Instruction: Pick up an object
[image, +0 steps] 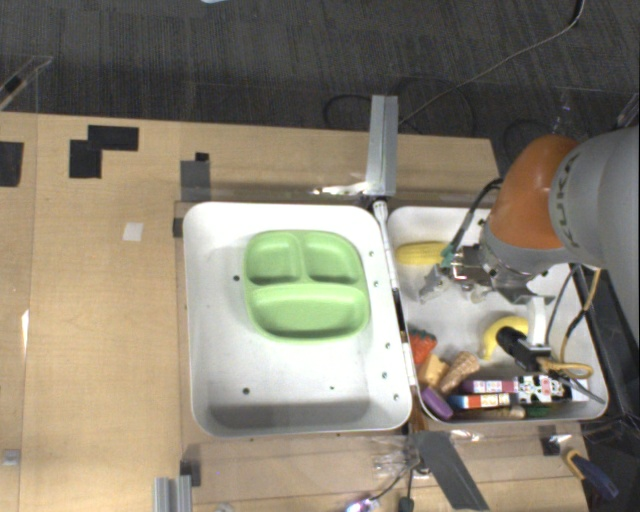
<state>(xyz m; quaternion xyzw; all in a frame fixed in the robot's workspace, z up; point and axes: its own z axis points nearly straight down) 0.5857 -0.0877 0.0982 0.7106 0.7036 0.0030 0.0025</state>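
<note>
Bins (205, 300) numbered two on the surface (90, 330): we saw one green tray (303, 282) left, long axis crosswise; right, one yellow corn cob (420, 253) lay crosswise beside the gripper (440, 283), grip state unreadable.

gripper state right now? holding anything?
Gripper: low in the right white bin, beside the yellow corn-like toy; open or shut cannot be told, and nothing shows between its fingers.

Two bins sit side by side on the bench (90, 330): a sectioned tray (304, 283) lies in the left bin (210, 400). Small items crowd the right bin (590, 395), mostly along its near edge, where a marker box (510, 392) lies.
</note>
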